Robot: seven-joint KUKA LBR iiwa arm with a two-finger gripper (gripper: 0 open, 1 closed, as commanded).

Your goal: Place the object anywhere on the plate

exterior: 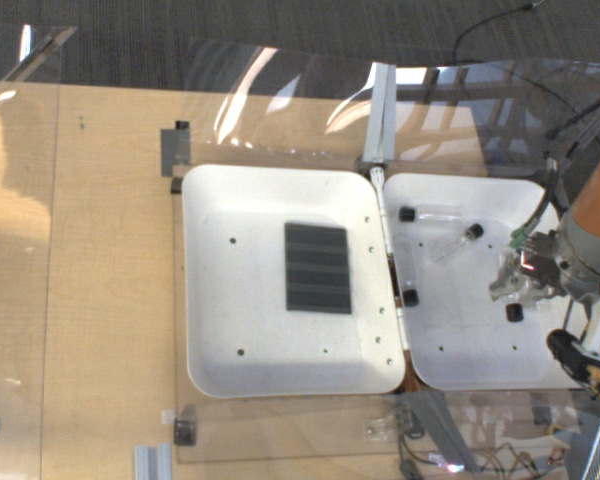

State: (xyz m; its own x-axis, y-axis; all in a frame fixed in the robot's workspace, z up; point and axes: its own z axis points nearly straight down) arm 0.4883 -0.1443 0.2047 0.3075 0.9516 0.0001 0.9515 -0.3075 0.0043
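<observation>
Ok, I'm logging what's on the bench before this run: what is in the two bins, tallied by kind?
Dark grey ribbed plate, in the left bin: 1
Small black pieces, in the right bin: 3
Clear piece with a black end, in the right bin: 1
Total: 5

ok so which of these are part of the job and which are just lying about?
Job:
dark ridged plate
gripper
small black piece beside the gripper, probably the object

Lying about:
upper black piece
lower black piece
clear piece with a black cap
</observation>
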